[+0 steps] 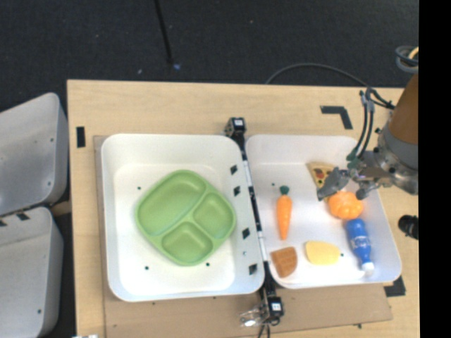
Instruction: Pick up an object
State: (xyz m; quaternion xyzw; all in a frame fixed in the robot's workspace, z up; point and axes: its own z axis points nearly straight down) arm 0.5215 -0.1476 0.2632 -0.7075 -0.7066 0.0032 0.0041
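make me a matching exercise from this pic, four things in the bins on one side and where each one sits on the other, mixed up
Things:
1. green divided plate
2. carrot
3. blue bottle
4. orange fruit

Places:
A. right bin, along its right side, below the orange fruit
B. left bin, near its middle
C. right bin, just under the gripper
D. right bin, near its left wall, green top pointing away from the camera

Pairs: 1-B, 2-D, 3-A, 4-C
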